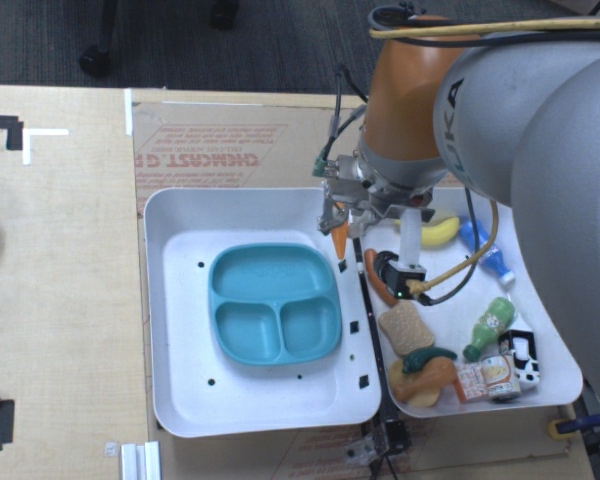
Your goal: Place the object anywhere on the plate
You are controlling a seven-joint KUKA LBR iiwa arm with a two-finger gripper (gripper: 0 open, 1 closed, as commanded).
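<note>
Teal plastic marks the goal: a three-part plate (275, 301) is laid flat in the middle of the left bin (170, 368), with nothing on it, so that a drop anywhere over it would count. The right bin (555, 353) serves as the stock, and toys are crowded there: a banana (441, 232), a blue bottle (482, 248), a green bottle (488, 326), a slice of bread (407, 328), a small carton (487, 378) and a cow-patterned piece (522, 353).

The claw (339, 230) is hung over the wall shared by the two bins, at the plate's upper right corner but not yet above it. A small orange object (339, 239), perhaps a carrot, is seen at its tip and appears to be pinched between the nearly closed fingers; the hold cannot be confirmed with certainty, since the wrist hides much of it. Judged from this, the carry is under way and a short move leftward is needed before release. Both bins are borne by the tabletop (50, 298).
</note>
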